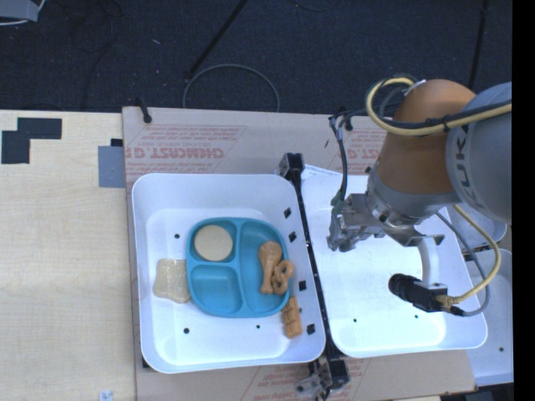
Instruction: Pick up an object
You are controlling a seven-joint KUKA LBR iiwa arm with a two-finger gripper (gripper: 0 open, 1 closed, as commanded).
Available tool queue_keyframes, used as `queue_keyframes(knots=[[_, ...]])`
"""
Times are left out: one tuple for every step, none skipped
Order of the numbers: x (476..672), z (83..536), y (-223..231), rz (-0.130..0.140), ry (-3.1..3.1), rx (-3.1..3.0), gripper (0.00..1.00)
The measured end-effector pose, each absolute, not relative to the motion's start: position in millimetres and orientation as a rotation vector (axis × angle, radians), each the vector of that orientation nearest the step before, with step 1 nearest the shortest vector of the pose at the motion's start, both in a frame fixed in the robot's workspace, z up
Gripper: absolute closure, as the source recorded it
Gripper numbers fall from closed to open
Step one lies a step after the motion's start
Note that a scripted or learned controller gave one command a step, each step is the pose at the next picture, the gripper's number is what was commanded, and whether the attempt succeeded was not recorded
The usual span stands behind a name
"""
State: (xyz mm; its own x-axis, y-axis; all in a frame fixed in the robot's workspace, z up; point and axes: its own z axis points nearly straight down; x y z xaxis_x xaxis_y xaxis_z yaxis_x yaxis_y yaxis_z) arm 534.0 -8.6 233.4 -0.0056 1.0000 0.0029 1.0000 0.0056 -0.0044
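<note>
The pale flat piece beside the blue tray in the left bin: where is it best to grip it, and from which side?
Probably from straight above, across its narrow width. The pale flat piece lies flat on the left bin floor, its right edge against the blue tray, so one finger needs the thin gap there; the left edge is free.

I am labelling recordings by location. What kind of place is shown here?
Probably a robotics lab bench: a KUKA arm over two white bins, toy food on a blue divided plate, cables on dark carpet.
</note>
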Motion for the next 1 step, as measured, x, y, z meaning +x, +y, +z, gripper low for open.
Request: queue_keyframes(knots=[[526.1, 220.5, 43.5, 0.004, -2.222, -2.213, 1.0]])
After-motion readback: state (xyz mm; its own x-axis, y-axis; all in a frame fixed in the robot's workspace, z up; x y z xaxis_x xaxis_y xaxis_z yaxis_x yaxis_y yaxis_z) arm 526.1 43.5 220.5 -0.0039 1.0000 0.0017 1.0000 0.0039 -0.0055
